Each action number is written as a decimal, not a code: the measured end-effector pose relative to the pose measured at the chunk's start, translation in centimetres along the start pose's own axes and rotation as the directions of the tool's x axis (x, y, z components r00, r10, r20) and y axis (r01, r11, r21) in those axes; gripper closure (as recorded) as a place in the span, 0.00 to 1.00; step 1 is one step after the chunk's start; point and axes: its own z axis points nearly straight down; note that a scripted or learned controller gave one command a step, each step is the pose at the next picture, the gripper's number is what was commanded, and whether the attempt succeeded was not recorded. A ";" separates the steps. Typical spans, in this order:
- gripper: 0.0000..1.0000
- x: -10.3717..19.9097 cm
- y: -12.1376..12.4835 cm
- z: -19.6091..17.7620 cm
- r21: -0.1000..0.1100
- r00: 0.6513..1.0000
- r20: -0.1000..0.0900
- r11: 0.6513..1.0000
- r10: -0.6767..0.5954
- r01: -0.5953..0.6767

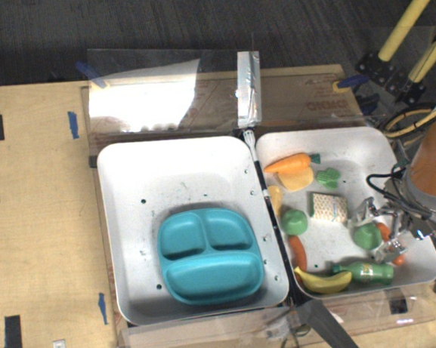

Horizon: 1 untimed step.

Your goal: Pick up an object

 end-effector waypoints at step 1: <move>0.00 -4.1 -3.4 0.4 -0.008 0.999 -0.014 1.000 -0.030 0.030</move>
